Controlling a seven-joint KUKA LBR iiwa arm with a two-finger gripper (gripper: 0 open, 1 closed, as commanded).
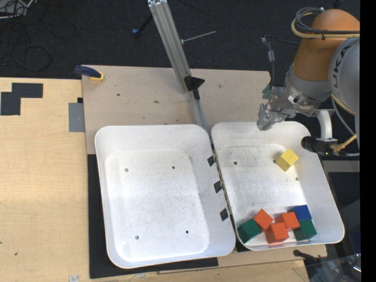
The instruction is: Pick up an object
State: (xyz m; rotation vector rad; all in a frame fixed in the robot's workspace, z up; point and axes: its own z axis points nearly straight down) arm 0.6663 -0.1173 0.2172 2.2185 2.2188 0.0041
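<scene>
My gripper (pixel 268 121) hangs over the far edge of the right bin (pixel 258 175), pointing down, with nothing visible between its fingers. A yellow block (pixel 286 160) lies alone in the right bin, a little nearer and to the right of the gripper. At the bin's near right corner sits a cluster of blocks: three orange ones (pixel 276 224), a blue one (pixel 301 212) and two green ones (pixel 249 230).
The left bin (pixel 155 195) lies beside the right one, with black clips (pixel 216 185) along the shared rim. A slanted aluminium rail (pixel 175 51) rises behind the bins. A small blue and yellow item (pixel 89 73) lies at the bench's far left corner.
</scene>
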